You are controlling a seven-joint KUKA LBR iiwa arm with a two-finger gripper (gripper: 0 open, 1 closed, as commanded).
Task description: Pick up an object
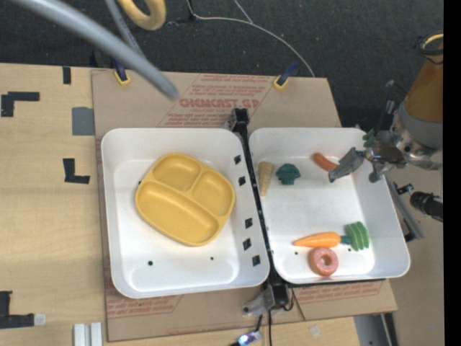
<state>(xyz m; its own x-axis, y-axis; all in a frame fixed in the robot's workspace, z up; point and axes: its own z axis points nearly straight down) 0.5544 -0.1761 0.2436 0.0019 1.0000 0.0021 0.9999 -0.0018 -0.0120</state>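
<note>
Orange sausage [323, 161] sits in right bin [374, 265], back end, just left of gripper [358, 168]. Fingers look spread, holding nothing afaict. Prob light, smooth plastic, kinda slippery w/ a rounded body, so I'd pinch across the middle, not the ends.

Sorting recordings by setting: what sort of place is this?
Likely a robotics lab bench: two white bins clamped on cardboard, toy food such as a carrot, and a robot gripper reaching in.

carrot [323, 240]: orange, green top, lying flat, right bin's near side
donut [323, 262]: pink, just below carrot
</note>
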